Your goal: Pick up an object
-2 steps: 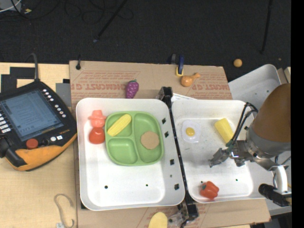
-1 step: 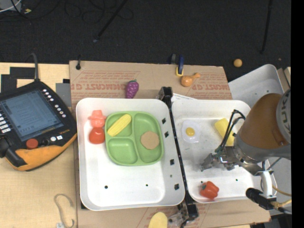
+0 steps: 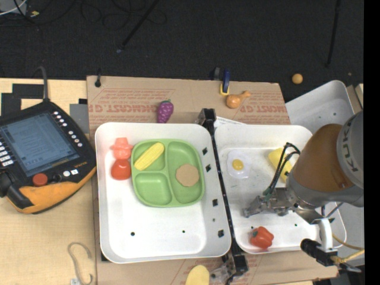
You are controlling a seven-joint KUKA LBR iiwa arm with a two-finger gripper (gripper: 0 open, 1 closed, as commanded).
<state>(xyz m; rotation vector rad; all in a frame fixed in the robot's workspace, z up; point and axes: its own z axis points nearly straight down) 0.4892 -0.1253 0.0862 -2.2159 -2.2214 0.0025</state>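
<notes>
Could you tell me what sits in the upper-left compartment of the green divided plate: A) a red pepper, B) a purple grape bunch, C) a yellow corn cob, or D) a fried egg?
C: the yellow corn cob lies in the upper-left compartment of the green divided plate in the left bin.

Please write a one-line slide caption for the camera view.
Gripper low in the right bin near a red pepper; green tray in the left bin.
</notes>
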